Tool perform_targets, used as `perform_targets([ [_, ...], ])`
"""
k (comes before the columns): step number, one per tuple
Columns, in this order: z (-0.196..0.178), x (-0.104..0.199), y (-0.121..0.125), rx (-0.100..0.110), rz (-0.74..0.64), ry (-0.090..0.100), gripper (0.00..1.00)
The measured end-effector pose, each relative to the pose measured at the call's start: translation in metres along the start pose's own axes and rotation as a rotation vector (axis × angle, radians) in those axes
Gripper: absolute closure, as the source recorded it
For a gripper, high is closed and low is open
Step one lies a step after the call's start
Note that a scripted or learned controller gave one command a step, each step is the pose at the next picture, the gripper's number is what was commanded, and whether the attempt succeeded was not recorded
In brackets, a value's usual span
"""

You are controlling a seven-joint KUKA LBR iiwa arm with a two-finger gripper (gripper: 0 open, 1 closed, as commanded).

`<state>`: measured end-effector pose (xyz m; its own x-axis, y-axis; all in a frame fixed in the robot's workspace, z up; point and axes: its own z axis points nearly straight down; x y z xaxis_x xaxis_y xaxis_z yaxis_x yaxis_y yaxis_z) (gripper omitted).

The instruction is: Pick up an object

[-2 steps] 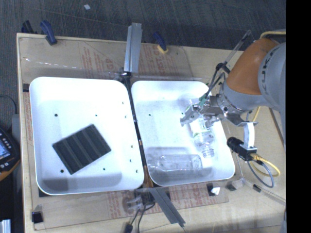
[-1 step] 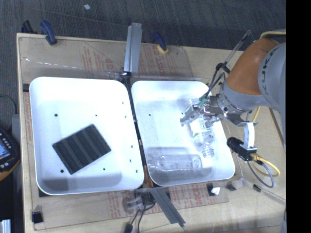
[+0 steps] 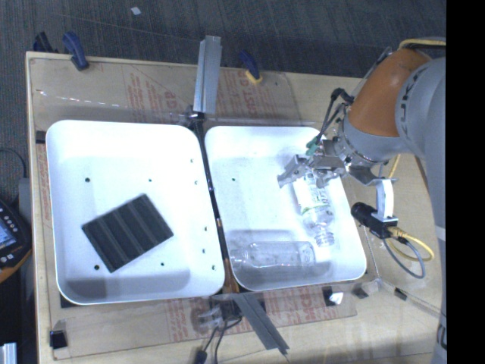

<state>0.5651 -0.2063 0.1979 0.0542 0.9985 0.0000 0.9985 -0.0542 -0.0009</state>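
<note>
Clear plastic bottle [image 3: 314, 203] under gripper [image 3: 312, 170]; fingers' state unclear. Ribbed black slab [image 3: 127, 231], left bin [image 3: 68, 139].

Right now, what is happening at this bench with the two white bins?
A grey robot arm reaches in from the right, and its gripper is low over the right bin, at the upper end of a small clear bottle with a white label. A larger clear bottle lies along that bin's near wall. The left bin holds a dark ribbed slab. Nothing appears lifted yet.

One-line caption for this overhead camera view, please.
Grey arm's hand over a clear plastic bottle in the right white bin; ribbed black slab in the left.
</note>
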Motion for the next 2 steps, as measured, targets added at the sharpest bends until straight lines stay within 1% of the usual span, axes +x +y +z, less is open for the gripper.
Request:
perform_targets([
  [1, 0.029, 0.006, 0.015, 0.004, -0.062, 0.002, 0.00],
  [2, 0.000, -0.003, -0.001, -0.001, -0.088, 0.000, 0.00],
])
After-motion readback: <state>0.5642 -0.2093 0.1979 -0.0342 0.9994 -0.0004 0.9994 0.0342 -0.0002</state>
